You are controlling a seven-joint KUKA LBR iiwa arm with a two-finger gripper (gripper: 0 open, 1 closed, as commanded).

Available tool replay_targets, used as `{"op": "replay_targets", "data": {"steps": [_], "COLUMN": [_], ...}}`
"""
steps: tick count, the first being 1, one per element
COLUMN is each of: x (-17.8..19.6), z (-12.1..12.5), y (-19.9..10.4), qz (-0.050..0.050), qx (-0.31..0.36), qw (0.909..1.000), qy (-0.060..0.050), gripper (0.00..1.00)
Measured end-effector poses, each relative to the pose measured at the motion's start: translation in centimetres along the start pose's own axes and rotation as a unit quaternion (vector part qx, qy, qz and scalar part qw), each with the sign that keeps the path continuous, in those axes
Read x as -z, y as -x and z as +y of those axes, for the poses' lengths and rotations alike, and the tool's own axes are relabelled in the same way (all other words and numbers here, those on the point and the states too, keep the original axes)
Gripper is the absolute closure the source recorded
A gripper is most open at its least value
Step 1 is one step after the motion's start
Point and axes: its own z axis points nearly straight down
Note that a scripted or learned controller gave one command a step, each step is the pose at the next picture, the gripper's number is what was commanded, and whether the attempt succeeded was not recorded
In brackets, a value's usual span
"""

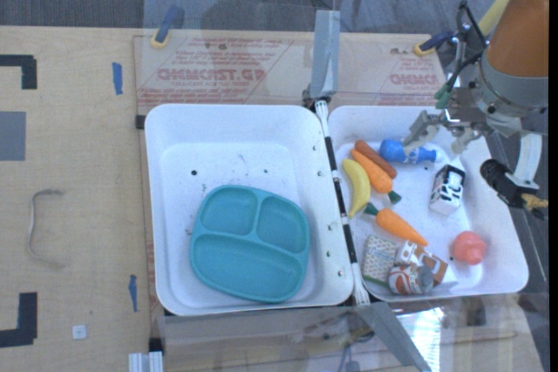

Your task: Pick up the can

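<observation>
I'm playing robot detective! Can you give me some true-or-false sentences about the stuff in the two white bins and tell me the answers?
1. The teal divided plate lies in the left bin. True.
2. The banana is in the left bin. False: it is in the right bin, near the divider.
3. The can lies on its side at the right bin's front. True.
4. The gripper holds the can. False: it is at the bin's back, far from the can.
5. A pink ball is in the right bin. True.
</observation>
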Motion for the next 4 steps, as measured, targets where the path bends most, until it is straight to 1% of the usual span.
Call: {"op": "replay_targets", "data": {"steps": [1,2,3,4], "x": [-14.4,-15.1,-15.1,-15.1], "z": [1.7,2.7,5.4,2.0], "y": [9.0,9.5,6.4,9.0], "qz": [-0.004,-0.001,-0.01,-0.005], "qx": [-0.045,-0.126,-0.054,-0.057], "qw": [0.9988,0.9918,0.9983,0.998], "qy": [0.018,0.02,0.022,0.025], "gripper": [0.0,0.0,0.0,0.0]}}
